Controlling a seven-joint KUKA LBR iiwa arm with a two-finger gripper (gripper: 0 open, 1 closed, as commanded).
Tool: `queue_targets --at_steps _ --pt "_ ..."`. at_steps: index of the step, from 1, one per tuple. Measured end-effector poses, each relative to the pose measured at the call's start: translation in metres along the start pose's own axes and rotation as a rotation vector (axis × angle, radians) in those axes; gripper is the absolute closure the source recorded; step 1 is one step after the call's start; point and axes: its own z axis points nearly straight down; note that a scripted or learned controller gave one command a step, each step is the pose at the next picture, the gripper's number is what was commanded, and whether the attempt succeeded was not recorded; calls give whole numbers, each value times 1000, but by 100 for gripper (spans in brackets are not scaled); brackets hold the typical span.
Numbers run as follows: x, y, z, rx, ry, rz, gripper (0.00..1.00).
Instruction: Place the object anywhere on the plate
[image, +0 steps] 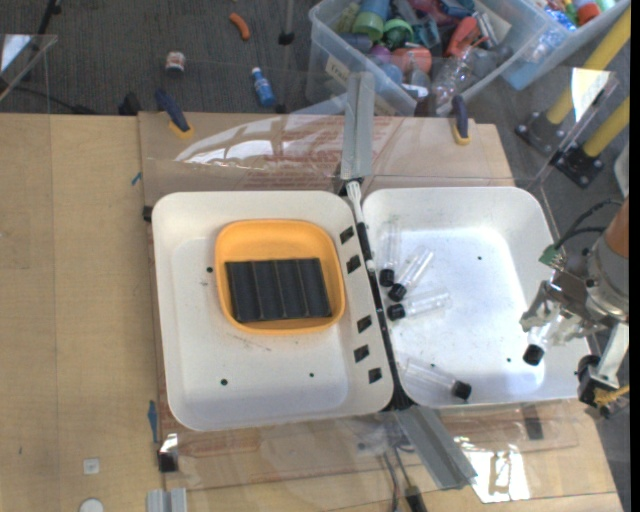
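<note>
The gripper (545, 335) seems clamped on 1 clear black-capped vial (533, 345) at the right bin's (470, 235) edge; slick plastic could slip out before reaching the orange plate (232, 240).

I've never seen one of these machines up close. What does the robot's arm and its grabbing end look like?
At the picture's right edge, the gripper is a cluster of silvery-grey metal parts with pale, partly translucent fingers. A small green piece sits near its top and a dark cable loops above it. Behind it, the arm is a grey cylinder with an orange band.

Orange plate (232, 240), black ribbed insert (278, 290), white bins (190, 390)
</note>
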Motion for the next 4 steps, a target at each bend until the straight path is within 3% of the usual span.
queue_targets --at_steps 1,2,3,4 --pt "0 0 0 0 0 0 0" --pt "-26 64 32 -3 0 -57 0" --pt "-16 88 -13 -4 1 -56 0" --pt "32 147 -42 -6 0 -256 0"
